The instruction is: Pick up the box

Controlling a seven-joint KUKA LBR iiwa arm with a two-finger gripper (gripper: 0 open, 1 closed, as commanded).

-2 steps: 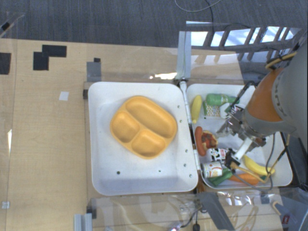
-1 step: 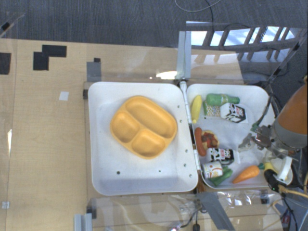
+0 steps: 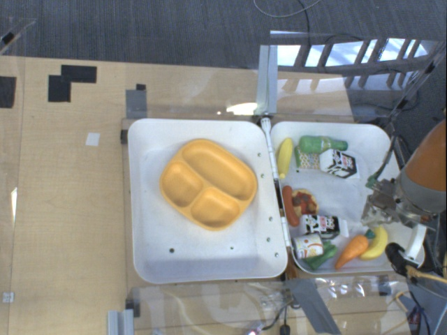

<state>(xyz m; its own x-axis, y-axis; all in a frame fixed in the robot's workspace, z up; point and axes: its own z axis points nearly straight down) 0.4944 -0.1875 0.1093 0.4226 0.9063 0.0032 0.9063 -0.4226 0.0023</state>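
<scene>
Box: small white carton with black cow-pattern print (image 3: 340, 163), lying in the upper part of the right bin, free of the gripper.
Second carton: similar white and black printed box (image 3: 323, 224), lower in the same bin, just above a small can.
Beside the upper box: green plastic bottle (image 3: 321, 144) above and to its left, touching or nearly so; pale printed packet (image 3: 306, 160) just left of it.
Yellow banana, upright: long plastic fruit (image 3: 284, 157) against the bin's left wall, left of the bottle.
Red and brown food item: lumpy toy piece (image 3: 299, 203) between the two cartons, near the left wall.
Can: small white and orange cylinder (image 3: 308, 245) at the lower left, with a green vegetable piece (image 3: 322, 256) just below it.
Carrot: orange plastic cone (image 3: 352, 250) near the lower edge, tip pointing down-left.
Small yellow banana: curved toy fruit (image 3: 378, 243) touching the carrot's top, just under the gripper.
Gripper: grey two-finger tool (image 3: 385, 210) at the bin's right side, well apart from the upper box; finger state impossible to tell from here.
Right bin: shallow white tray (image 3: 370, 135) holding all the small items.
Left bin: shallow white tray (image 3: 147, 208) holding an orange three-compartment plate (image 3: 208, 183), tilted diagonally.
</scene>
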